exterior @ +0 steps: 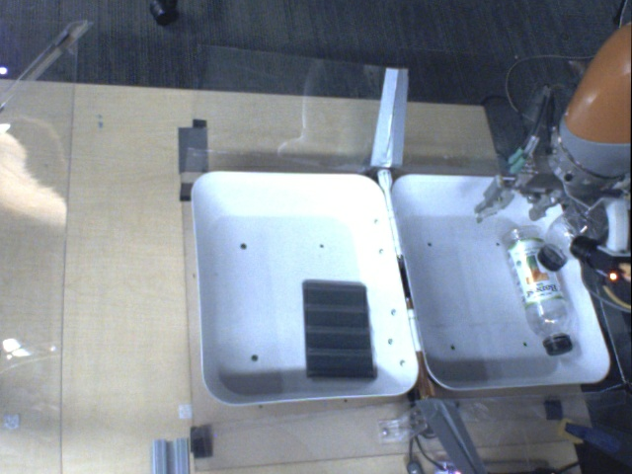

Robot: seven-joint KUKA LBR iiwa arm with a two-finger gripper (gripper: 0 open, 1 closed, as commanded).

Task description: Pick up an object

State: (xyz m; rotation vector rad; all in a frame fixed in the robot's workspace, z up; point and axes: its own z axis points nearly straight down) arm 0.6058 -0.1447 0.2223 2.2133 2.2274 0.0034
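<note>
Clear plastic bottle lies along the right bin's right wall. Your gripper hangs over its far-right corner, finger state unreadable. Round body may roll, or the wall block a finger.

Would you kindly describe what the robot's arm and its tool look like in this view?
The arm shows a rounded orange band above a grey wrist ring. Below it the tool is a cluster of pale grey metal parts with thin, spindly pieces and some black fittings. Thin dark cables loop beside the wrist, one with a small green piece. No markings are readable.
</note>
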